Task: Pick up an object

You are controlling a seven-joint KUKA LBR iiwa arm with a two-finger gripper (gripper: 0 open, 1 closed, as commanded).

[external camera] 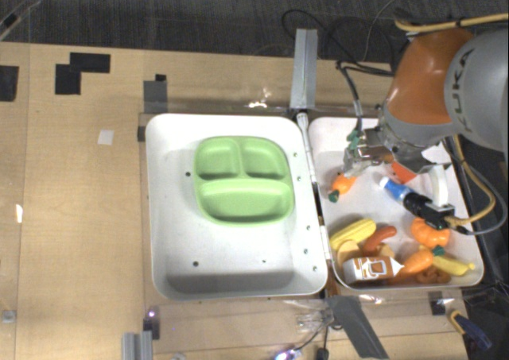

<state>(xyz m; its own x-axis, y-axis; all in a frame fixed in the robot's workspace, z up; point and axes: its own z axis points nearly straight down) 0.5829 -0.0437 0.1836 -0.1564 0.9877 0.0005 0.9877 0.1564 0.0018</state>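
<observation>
Currently nothing is seen gripped. The left bin (159,215) is taken up by one green divided plate (238,180), laid flat near the centre with its three compartments facing up. It is smooth moulded plastic, matte, with rounded corners. It is judged a poor pick: wide, low-rimmed, little edge for a two-finger grasp.

The right bin (367,206) carries the clutter, mostly piled at the near end. That leaves the far half sparse, which is likely why the approach is made there.

A small toy carrot (342,185) lies alone close to the bin's left wall, an orange tapered body with a green stub. It is apart from the pile, so it is judged the intended object. The gripper (359,153) is held just above and right of it, near but not seen touching. Whether it is spread or closed cannot be told from this angle.

Nearer the camera, a yellow ribbed piece (352,233), probably corn, is pressed against a glossy reddish sausage (382,235). A brown printed carton (371,269) is wedged at the near wall.

Further right, a blue-and-white tube (395,189) lies slantwise. An orange rounded fruit (429,233), a larger carrot (417,260) and a yellow banana (455,266) are bunched in the near right corner. All look like hard, slick plastic, so slip is judged a risk.

The arm's orange band (425,80) is seen reaching in over the far right corner.
</observation>
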